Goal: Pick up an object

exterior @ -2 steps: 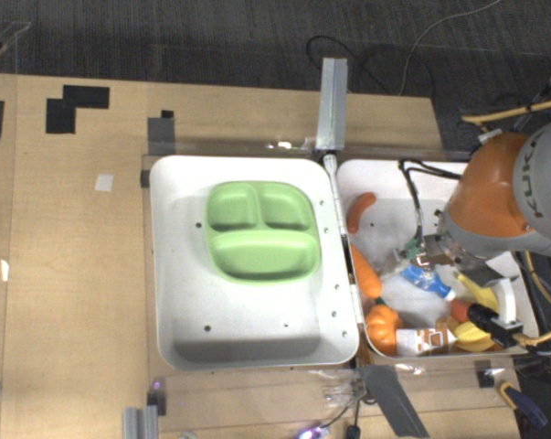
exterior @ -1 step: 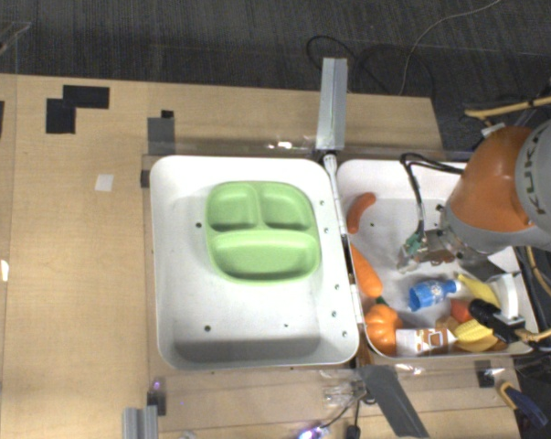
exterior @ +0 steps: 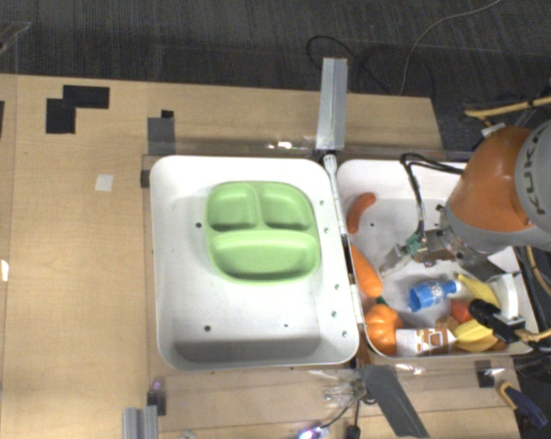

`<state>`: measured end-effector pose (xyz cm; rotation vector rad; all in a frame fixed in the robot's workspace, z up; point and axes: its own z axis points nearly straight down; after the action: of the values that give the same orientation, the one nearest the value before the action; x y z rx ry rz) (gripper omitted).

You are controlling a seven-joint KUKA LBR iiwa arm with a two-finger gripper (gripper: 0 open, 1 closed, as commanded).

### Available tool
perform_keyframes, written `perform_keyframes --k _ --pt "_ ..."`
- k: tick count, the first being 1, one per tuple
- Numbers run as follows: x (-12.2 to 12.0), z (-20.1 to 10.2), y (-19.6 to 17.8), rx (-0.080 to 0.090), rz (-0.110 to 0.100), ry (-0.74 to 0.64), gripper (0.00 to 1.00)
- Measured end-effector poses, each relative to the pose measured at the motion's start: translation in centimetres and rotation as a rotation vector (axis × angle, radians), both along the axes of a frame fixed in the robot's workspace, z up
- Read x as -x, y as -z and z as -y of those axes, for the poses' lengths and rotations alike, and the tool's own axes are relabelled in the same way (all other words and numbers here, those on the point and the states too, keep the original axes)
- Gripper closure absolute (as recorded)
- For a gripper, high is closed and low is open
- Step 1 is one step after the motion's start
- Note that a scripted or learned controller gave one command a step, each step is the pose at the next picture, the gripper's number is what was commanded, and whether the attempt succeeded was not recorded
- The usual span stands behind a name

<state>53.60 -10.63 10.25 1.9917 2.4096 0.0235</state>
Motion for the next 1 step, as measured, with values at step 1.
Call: perform_keyframes --k 1 --pt "-7.20 -0.81 1.29 0.002 -0.008 0.074 0.00"
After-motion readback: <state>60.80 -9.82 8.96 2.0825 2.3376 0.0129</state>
